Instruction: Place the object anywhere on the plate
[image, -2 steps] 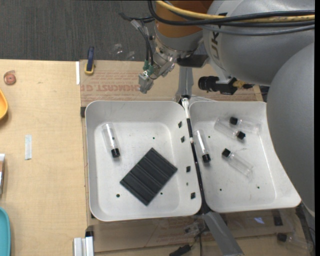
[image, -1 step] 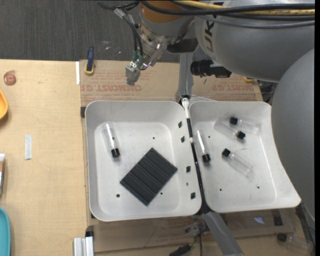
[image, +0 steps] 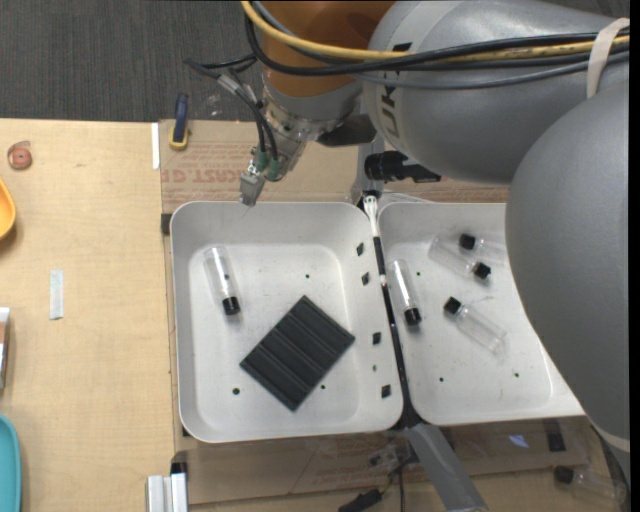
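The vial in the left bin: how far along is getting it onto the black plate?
Nothing looks done yet. The vial lies on the left bin floor, apart from the black plate, which carries nothing. In hand: the tool hangs above the bin's far rim, nothing visible in it. Left: the grasp, the carry and the placement. Four more vials lie in the right bin.

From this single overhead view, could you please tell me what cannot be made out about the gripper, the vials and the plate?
- Gripper: small and blurred above the left bin; finger state unreadable.
- Right bin: the grey arm covers its right side.
- Clear vials: too small to read contents.
- Black ribbed plate: surface detail too fine to make out.
- Orange object and teal object: cut off by the left edge.
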